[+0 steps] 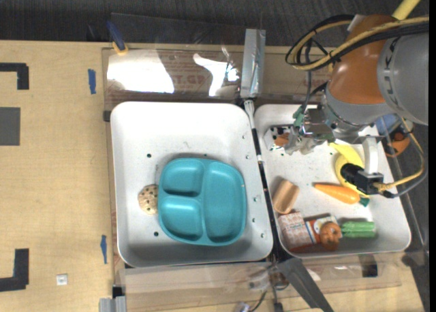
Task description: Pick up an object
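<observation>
My gripper (298,142) hangs low over the far left corner of the right bin (402,232), under the grey arm with its orange band. Nothing shows between its tips. Toward the front of that bin lie an orange carrot (337,193), a yellow banana (346,159) partly behind a black cable clip, a tan bread piece (285,195), a small printed box (298,229), a round orange-red fruit (330,234) and a green item (358,228). The carrot and bread lie closest to the gripper, a short way in front of it.
The left bin (129,140) holds a teal divided plate (203,199) with a speckled cookie (148,199) at its left side. A raised divider (257,167) separates the two bins. Cables loop above the arm at the back right.
</observation>
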Controlling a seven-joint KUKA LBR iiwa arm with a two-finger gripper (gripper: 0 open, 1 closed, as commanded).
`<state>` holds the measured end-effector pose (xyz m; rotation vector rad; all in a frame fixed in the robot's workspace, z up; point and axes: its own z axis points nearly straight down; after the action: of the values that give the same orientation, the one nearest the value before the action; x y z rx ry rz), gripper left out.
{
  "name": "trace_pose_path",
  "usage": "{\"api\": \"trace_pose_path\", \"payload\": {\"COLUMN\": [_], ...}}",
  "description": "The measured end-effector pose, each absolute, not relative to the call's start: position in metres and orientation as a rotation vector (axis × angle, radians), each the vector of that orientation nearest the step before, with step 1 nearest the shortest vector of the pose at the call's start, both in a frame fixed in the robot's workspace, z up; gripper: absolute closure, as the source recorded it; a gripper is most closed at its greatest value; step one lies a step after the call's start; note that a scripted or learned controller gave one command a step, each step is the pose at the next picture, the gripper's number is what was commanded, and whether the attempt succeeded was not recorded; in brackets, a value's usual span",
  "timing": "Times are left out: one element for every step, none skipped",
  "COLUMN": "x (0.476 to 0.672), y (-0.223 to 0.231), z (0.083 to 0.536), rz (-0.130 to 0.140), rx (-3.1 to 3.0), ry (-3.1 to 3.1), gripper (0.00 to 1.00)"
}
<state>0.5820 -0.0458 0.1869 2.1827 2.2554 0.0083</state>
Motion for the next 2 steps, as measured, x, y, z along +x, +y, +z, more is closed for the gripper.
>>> {"api": "trace_pose_path", "payload": {"x": [0.596,0.613], "y": [0.005,-0.055], "z": [0.226,0.183], "rz": [0.004,-0.006], "rx": [1.950,1.845], "ry": [2.459,2.546], "gripper": [1.00,1.00]}}
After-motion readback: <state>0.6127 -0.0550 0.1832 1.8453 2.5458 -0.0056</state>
